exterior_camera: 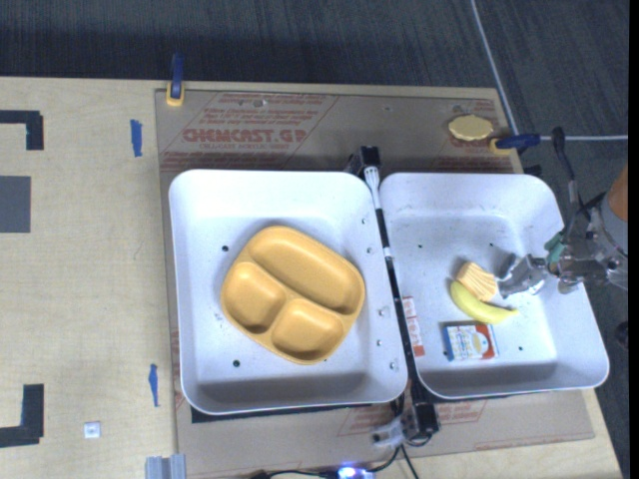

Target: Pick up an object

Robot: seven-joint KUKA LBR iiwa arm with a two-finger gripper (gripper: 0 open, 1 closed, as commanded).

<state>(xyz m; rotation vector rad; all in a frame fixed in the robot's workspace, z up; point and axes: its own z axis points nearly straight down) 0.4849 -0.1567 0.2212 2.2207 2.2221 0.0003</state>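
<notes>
the gripper (511, 275), its opening impossible to tell, sat at three o'clock of the banana (481, 307); light, smooth, curved, best pinched mid-body.

The two bins, left (200, 218) and right (559, 267), are showing plain white. A mustard-yellow divided tray (291, 293) is glowing against the left bin. In the right bin, a yellow banana (481, 307) is lying beside a pale yellow sponge piece (476, 278) and a small carton (468, 341) printed in red, white and blue. The table (80, 287) is showing light wood with blue tape marks.
</notes>
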